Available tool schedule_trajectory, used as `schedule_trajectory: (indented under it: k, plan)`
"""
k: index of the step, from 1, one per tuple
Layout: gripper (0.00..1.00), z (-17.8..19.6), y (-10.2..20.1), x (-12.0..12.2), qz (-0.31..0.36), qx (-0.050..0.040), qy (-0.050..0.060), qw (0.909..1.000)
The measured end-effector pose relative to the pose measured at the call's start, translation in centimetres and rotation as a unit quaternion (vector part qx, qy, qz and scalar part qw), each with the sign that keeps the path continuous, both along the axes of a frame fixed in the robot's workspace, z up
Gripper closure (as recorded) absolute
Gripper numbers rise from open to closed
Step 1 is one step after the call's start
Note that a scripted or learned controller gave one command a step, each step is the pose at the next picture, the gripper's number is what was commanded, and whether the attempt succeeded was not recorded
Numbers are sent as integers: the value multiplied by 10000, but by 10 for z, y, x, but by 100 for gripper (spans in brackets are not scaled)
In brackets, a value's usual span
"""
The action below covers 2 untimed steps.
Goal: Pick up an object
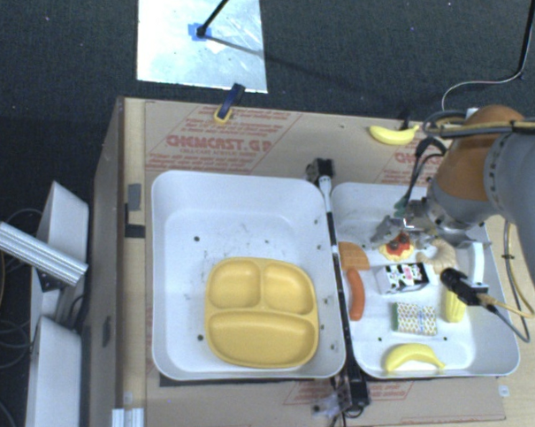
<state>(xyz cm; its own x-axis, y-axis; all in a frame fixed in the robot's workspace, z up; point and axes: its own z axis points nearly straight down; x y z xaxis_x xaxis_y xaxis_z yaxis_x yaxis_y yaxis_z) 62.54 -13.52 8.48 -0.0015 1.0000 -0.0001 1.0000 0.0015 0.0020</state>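
Pincer [398,233] fingertips blurred among right-bin [492,351] toys

Grey arm [517,179], orange band, black cables along it.

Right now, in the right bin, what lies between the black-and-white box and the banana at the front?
In the camera view, a small green-speckled block lies between the black-and-white box and the front banana.
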Motion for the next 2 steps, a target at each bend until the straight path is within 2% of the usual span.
schedule_trajectory:
  k: [1,2]
  plan:
    - [0,0,-26,9,0,-6,-3,10000]
    - [0,0,-35,-10,-3,-3,1,10000]
